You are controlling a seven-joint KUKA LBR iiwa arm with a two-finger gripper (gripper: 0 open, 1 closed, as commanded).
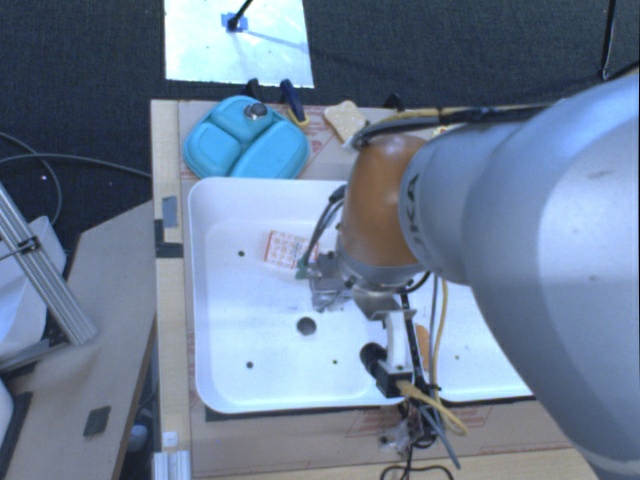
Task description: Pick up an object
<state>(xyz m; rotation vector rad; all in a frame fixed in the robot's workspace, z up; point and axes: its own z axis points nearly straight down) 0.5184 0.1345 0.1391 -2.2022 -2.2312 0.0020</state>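
Note:
A small red and white packet [282, 248] lies flat in the left white bin [215, 298], near its middle. Just right of the packet, my gripper [324, 290] hangs low over the bin floor under the orange wrist band. A small dark grey disc [306, 326] rests on the floor just below and left of the gripper. Something orange [423, 343] shows in a narrow strip to the right of the wrist, mostly hidden by the arm. I see nothing clearly held at the gripper.
Behind the bins, a blue moulded container [245, 140] and a tan sponge-like piece [345, 120] sit on the bench. The grey arm covers most of the right bin [480, 368]. A metal rail [45, 278] stands at the far left.

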